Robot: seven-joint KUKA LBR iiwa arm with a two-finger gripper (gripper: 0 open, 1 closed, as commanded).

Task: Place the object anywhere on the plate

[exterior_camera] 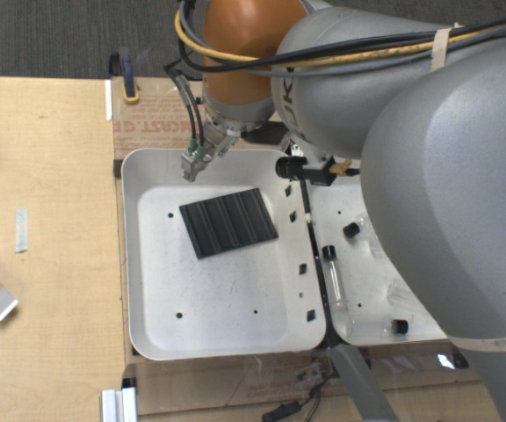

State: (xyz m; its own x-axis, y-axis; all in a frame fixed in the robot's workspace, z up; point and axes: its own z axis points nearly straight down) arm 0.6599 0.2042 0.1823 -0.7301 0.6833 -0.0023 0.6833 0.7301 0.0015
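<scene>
Plate (229, 222) dark, ribbed, in left bin (148, 323); claw (191, 161) above, grip state unclear.

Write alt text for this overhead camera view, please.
A grey robot arm reaches from the right, its gripper at the far edge of the left white bin, just beyond a dark ribbed plate lying flat inside.

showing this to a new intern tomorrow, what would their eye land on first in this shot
The huge grey arm with its orange band fills the upper right and hides much of the right bin. Next comes the dark ribbed rectangular plate, lying flat in the upper middle of the left bin. The gripper hangs near that bin's back wall, just above the plate's upper left corner.
</scene>
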